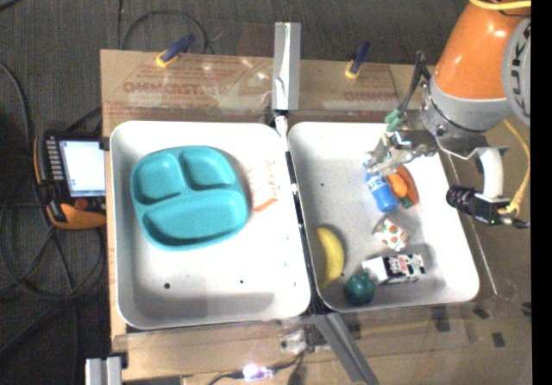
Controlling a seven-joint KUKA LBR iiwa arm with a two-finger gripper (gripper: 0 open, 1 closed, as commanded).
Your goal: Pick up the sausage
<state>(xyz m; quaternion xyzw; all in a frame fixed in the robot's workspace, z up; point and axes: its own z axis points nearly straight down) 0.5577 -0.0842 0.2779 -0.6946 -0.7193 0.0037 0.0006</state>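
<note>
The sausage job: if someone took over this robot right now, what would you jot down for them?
Gripper: low in the right bin, at its far side; finger state unclear.
Sausage: orange-pink strip in the left bin, beside the blue divided plate, apart from the gripper.
Under the gripper: blue bottle and an orange piece.
Done: nothing visible.
Left: cross to the left bin, grasp, lift.

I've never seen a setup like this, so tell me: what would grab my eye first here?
Probably the big turquoise divided plate lying in the left bin, and the arm's bright orange band at upper right. Below that band, the gripper hangs over the right bin, near a blue bottle, a banana and a small milk carton.
</note>
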